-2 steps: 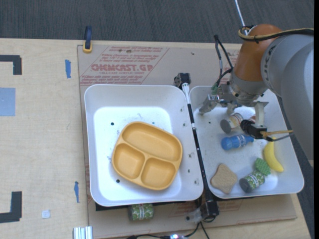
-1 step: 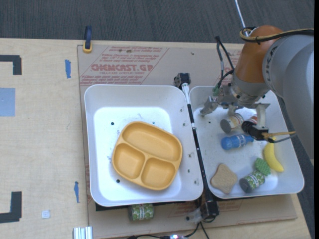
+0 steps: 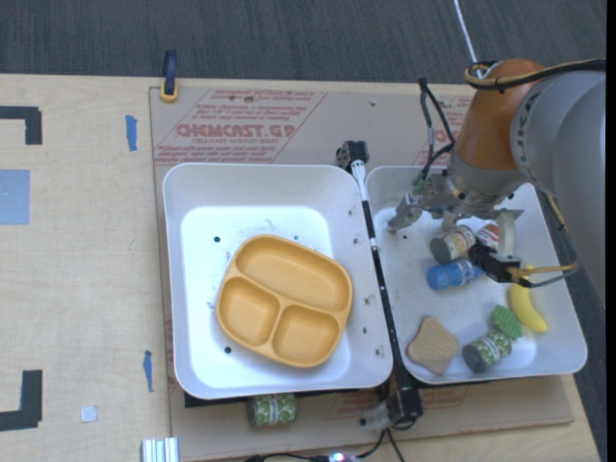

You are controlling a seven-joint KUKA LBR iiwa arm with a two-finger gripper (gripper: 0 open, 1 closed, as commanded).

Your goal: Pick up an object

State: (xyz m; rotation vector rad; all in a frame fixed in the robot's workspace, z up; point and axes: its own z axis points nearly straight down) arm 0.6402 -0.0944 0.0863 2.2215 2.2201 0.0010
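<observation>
My claw (image 3: 452, 221) hangs over the grey can (image 3: 449, 247); its grip I cannot tell. The can could roll into the blue bottle (image 3: 450, 275).

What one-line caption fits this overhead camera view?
KUKA arm's gripper low in the right bin among small objects; yellow divided tray in the left bin.

Gripper (image 3: 452, 221) fingers behind wrist
</observation>
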